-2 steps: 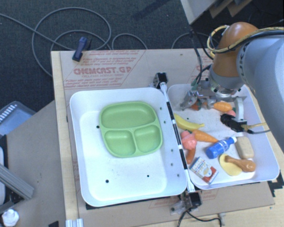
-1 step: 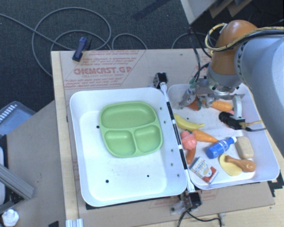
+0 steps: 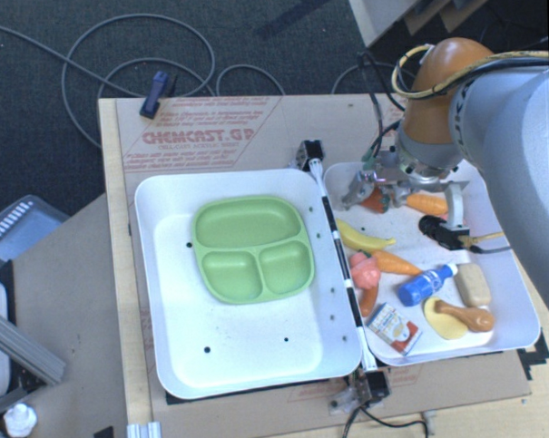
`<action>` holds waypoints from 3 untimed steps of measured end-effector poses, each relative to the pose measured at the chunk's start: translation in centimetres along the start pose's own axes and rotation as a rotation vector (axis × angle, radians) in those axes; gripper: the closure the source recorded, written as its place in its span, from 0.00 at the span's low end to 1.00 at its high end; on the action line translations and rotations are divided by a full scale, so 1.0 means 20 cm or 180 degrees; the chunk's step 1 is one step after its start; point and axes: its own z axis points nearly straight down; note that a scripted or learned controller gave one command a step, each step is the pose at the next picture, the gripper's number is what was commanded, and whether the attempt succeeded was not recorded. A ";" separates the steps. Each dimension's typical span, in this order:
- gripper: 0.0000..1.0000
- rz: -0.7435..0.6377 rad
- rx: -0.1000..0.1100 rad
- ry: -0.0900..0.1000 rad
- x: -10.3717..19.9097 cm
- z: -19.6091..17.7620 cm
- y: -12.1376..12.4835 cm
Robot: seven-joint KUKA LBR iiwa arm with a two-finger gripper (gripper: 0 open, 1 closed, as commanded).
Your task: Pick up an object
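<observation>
The left bin point(image 3: 167, 264) bears a green tray point(image 3: 253, 246). In the right bin point(image 3: 524, 325) lie a banana point(image 3: 364, 239), carrot point(image 3: 396, 264) and blue bottle point(image 3: 425, 284), all probably light, stiff plastic; the smooth, round bottle is best pinched across its middle. The gripper point(image 3: 382, 189) is low at the bin's far corner, by something red; whether it is clenched cannot be told.

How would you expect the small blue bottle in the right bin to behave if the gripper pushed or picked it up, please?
The blue bottle lies on its side and looks rounded, so a push would probably roll it. It seems small and plastic, so likely light. Its smooth sides may slip in a pinch, and the carrot close beside it could crowd the grasp.
</observation>
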 end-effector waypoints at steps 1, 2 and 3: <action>0.00 0.0005 -0.0009 -0.0006 -0.21 0.00 0.00; 1.00 0.0001 -0.0003 -0.0008 -0.21 -0.05 0.00; 1.00 0.0000 -0.0009 -0.0001 0.09 -0.50 -0.13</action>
